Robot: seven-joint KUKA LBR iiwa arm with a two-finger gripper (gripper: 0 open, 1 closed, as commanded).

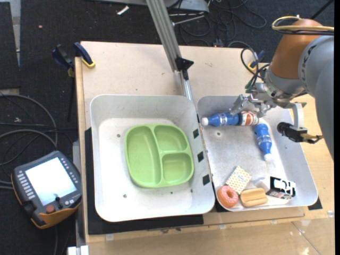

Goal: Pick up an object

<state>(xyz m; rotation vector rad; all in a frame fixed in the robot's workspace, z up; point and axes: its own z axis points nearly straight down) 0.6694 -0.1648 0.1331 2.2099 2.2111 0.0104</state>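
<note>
Taking the right bin as the landmark, its near end holds a cluster: a pink doughnut, a bun-like piece, a patterned wafer and a small black-and-white item. Toward the middle of the bin lies a blue bottle, pointing nearwards. Beyond it, at the bin's far end, a second blue bottle with an orange band lies crosswise, its white cap toward the bin's left wall.

The claw hovers at that far end, just above or touching the banded bottle's right end. The arm hides the tips, so whether the claw is released or clenched cannot be told, and nothing is plainly seen between its fingers.

By the look of it, the step in hand is the approach or the descent onto the banded bottle. The next move calls for straddling the bottle across its narrow width and closing squarely, since a round bottle may roll away.

The other bottle lies just beside it and could be nudged. To the left of the right bin sits the left bin with a green divided tray, well apart. A metal post rises from the desk beyond both bins.
</note>
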